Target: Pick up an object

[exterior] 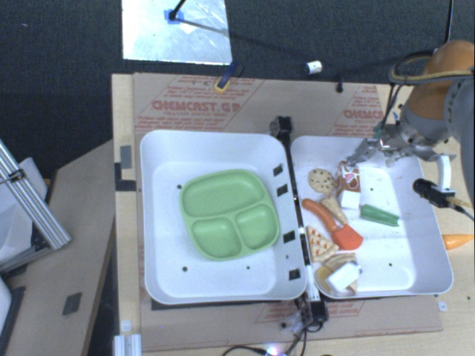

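Bun: a round bun (335, 277) with a white block on it sits at the near left corner of the right bin (427, 254), closest to the camera.
Wedge: a waffle-patterned slice (319, 242) lies just behind the bun, against the bin's left wall.
Sausage: a red-orange sausage (320, 211) slants across the left part of the bin, next to a red piece (347, 237).
Cookie: a speckled round cookie (321, 179) lies behind the sausage, near the left wall.
White blocks: a small cube (349, 199) and a larger flat block (378, 193) sit mid-bin, side by side.
Green piece: a green stick (379, 214) lies just in front of the flat block.
Red-white item: a small packet-like thing (349, 176) stands behind the cube; too small to name.
Left bin: the left bin (159, 199) holds a green divided plate (228, 213).
Carrot: an orange carrot (458, 239) lies on the desk (89, 221), outside the right bin's right rim.
Pincer: the pincer (364, 154) hangs over the far part of the right bin, just above the red-white item; its fingers appear spread and hold nothing.
Arm: the grey arm (438, 102) enters from the right.
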`<state>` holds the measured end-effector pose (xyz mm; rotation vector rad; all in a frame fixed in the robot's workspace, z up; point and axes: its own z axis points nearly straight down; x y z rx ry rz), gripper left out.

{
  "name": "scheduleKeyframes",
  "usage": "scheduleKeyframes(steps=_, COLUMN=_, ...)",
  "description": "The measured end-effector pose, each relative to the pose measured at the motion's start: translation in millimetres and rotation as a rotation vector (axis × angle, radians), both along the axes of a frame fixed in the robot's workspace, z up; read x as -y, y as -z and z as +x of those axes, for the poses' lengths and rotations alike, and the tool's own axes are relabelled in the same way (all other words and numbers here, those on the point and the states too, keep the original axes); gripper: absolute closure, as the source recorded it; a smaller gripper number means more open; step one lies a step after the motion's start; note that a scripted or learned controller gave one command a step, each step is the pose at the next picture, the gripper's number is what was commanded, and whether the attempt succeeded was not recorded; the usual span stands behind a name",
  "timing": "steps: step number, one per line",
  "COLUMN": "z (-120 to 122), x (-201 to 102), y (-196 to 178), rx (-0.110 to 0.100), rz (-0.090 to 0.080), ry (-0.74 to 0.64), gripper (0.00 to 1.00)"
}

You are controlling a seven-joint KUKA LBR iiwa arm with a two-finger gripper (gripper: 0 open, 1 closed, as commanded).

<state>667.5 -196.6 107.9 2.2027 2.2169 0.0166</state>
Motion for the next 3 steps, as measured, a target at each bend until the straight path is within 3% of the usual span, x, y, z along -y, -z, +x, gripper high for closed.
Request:
scheduleKeyframes(steps=1, z=1.6, x=0.1, y=-11.0, rx=0.006, rz=-0.001, ry=-0.002, gripper=1.00)
scheduleKeyframes(steps=2, z=9.7, x=-5.6, y=-72.9, rx=-0.011, rz=0.002, ry=0.000, gripper=1.00)
scheduleKeyframes(steps=3, z=11.4, x=-5.4, y=-120.9, rx=-0.012, rz=0.002, ry=0.001, gripper=1.00)
